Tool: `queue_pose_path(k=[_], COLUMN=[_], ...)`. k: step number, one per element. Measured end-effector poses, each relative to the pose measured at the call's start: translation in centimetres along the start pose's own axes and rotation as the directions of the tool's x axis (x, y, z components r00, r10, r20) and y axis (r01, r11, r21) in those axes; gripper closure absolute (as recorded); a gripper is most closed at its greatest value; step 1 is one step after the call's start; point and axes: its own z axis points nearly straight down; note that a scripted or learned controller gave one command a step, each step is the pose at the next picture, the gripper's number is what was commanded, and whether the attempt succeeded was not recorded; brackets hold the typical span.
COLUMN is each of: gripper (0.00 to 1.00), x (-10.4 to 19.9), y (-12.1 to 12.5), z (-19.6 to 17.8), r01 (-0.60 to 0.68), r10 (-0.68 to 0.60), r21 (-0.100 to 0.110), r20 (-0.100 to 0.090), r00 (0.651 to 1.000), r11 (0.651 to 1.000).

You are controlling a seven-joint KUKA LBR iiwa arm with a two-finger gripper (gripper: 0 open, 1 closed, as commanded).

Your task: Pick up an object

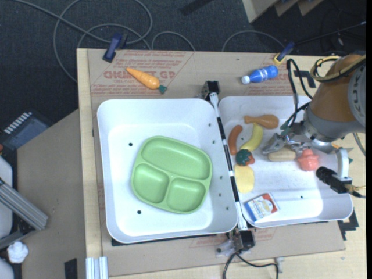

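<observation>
My gripper (278, 145) hangs low over the middle of the right bin (302, 205), with the arm coming in from the right. Just beneath it lies a beige object (282, 155), partly covered by the gripper. A pink object (308, 160) sits right beside it. To the gripper's left are a yellow banana (254, 137), a reddish sausage (234, 138) and a brown drumstick (262, 120). A red and green fruit (244, 156), a yellow piece (244, 179) and a small carton (260, 206) lie nearer the front.
The left bin (116, 132) holds a green divided tray (171, 173). On the bench behind the bins lie a toy carrot (145, 78) and a blue bottle (260, 74). A black clamp (210, 89) sits where the bins meet.
</observation>
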Motion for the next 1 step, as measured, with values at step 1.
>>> queue_pose_path(k=[1], gripper=[1.00], x=[8.64], y=[-2.36], z=[-9.04], r01=[0.002], r10=[-0.002], r21=[0.002], r20=[-0.002], r00=[1.000], r11=[1.000])
